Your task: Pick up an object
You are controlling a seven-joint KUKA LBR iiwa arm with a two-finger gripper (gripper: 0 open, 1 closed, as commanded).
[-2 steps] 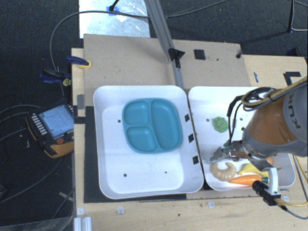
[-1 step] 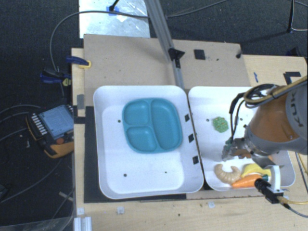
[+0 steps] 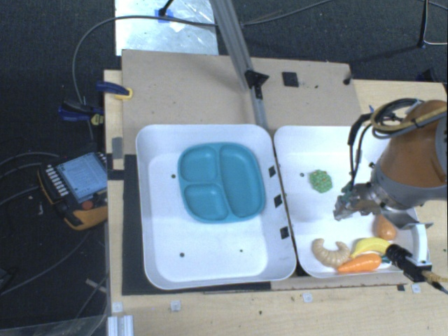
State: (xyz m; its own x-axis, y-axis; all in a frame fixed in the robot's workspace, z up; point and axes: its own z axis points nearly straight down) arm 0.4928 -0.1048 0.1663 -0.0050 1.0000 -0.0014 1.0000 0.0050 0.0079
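In the right bin (image 3: pixel 301 152) lie a green bumpy ball (image 3: pixel 321 181), a tan curved piece (image 3: pixel 327 251), a yellow banana (image 3: pixel 371 245), an orange carrot (image 3: pixel 359 263) and an orange round object (image 3: pixel 384 227). My gripper (image 3: pixel 349 208) hangs low over the right bin, just left of the orange round object and below and right of the green ball. I see nothing between its fingers. The arm's orange band (image 3: pixel 416 156) rises behind it.
The left bin (image 3: pixel 157 243) holds a blue divided plate (image 3: pixel 221 181). A metal pole (image 3: pixel 234 40) slants down to the bins' back edge. Cables, clamps and a small device (image 3: pixel 78 180) lie on the floor at the left.
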